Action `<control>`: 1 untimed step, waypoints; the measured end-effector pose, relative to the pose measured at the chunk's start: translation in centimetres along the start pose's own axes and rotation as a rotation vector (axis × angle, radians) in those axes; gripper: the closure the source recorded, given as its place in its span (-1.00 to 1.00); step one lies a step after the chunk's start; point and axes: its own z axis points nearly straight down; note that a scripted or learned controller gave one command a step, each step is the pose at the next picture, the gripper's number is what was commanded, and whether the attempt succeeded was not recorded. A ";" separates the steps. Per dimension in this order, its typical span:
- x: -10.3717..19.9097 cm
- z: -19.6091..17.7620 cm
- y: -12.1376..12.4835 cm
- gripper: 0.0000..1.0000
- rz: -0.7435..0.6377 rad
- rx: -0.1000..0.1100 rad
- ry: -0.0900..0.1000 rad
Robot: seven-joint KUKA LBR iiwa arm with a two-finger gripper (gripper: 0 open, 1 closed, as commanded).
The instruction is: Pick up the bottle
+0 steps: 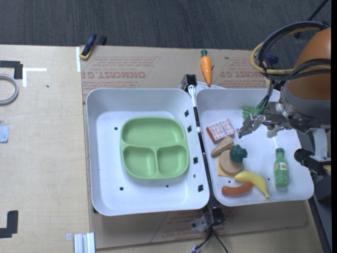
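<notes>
The bottle (281,167) is small and green with a yellow label, lying in the right bin (300,191) near its right wall. My gripper (248,127) hangs over the middle of that bin, up and to the left of the bottle and well apart from it. It is open and holds nothing. The grey arm with its orange band (316,62) reaches in from the right.
The right bin also holds a red-and-white box (219,130), a bread stick (221,146), broccoli (238,153) on a round slice, a banana (253,182), a sausage (236,190) and a leafy green piece (251,110). A green divided plate (155,147) lies in the left bin. A toy carrot (205,66) lies behind the bins.
</notes>
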 end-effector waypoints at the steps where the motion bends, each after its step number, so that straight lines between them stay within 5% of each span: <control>1: -5.1 13.0 -3.0 -1.00 -0.079 -0.001 0.000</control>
